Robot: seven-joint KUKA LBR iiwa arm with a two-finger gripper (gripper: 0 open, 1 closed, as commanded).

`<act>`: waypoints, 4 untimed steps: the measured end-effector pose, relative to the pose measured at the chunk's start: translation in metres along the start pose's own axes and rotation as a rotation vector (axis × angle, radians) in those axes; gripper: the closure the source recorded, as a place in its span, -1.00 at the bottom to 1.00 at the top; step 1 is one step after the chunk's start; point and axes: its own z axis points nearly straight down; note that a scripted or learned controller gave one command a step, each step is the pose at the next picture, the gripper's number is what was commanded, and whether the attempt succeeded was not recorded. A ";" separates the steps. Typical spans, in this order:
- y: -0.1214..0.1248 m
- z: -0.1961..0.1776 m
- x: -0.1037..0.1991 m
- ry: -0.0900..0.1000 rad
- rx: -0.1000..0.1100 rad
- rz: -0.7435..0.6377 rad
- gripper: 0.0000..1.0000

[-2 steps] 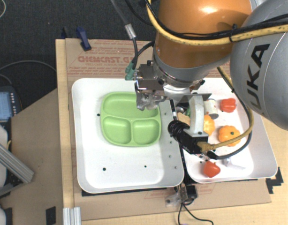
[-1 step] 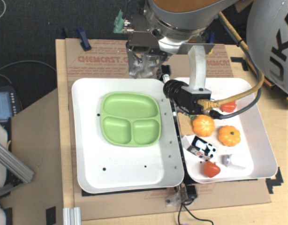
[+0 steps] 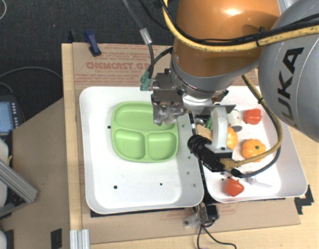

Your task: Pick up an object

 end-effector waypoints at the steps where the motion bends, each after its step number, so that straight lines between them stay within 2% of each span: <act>1: 0.002 -0.017 0.003 0.006 -0.014 -0.005 1.00; 2: 0.001 -0.062 0.038 0.008 -0.017 -0.008 1.00; 3: 0.000 -0.044 0.037 0.004 -0.008 -0.005 1.00; 4: 0.001 0.075 0.011 -0.001 0.002 0.000 1.00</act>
